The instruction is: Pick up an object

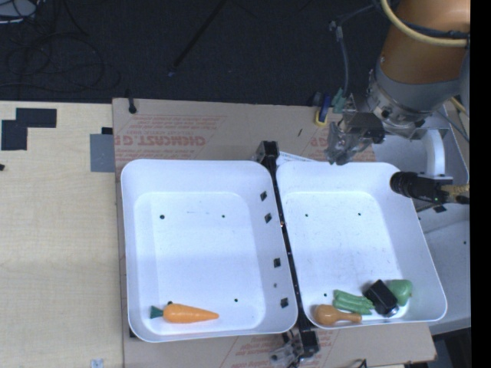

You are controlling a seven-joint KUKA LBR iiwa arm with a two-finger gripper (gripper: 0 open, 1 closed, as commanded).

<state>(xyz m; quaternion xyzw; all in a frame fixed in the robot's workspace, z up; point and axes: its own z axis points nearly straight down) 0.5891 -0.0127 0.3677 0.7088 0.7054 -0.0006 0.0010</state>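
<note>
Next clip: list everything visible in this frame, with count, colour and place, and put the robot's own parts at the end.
bins: 2, white, side by side on the bench
carrot: 1, orange with green top, near edge of left bin
green pod: 1, green, near right corner of right bin
black block: 1, black, right bin, lying against the green pod
green round item: 1, green, right bin, just behind the black block
tan pear-shaped item: 1, orange-tan, right bin's near edge
cardboard sheet: 1, brown, under the bins
arm: 1, grey with orange band, upper right
gripper: 1, dark grey, above right bin's far edge
</note>
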